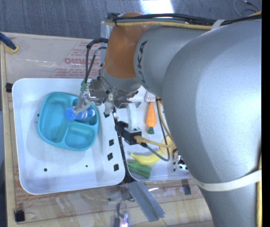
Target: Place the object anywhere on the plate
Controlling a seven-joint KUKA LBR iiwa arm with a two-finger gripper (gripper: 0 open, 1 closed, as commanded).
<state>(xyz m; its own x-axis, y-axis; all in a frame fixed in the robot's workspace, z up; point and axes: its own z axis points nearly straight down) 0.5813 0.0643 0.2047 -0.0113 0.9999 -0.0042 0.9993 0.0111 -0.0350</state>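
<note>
A blue divided plate (pixel 64 126) lies in the left white bin (pixel 30 174). Over the plate's upper right compartment is a small clear bottle (pixel 88 113) with a blue cap (pixel 70 114), lying roughly level with the cap pointing left. My gripper (pixel 83 105) comes down from the orange-banded wrist (pixel 123 51) and is shut on the bottle near its middle. The arm's bulk hides the bins' upper right parts.
The right bin (pixel 165 176) holds an orange carrot (pixel 150 115), a yellow banana (pixel 144 158), a green vegetable (pixel 139 168) and a black-and-white item (pixel 179 163). The large grey arm covers most of that bin. A divider wall (pixel 112 150) separates the bins.
</note>
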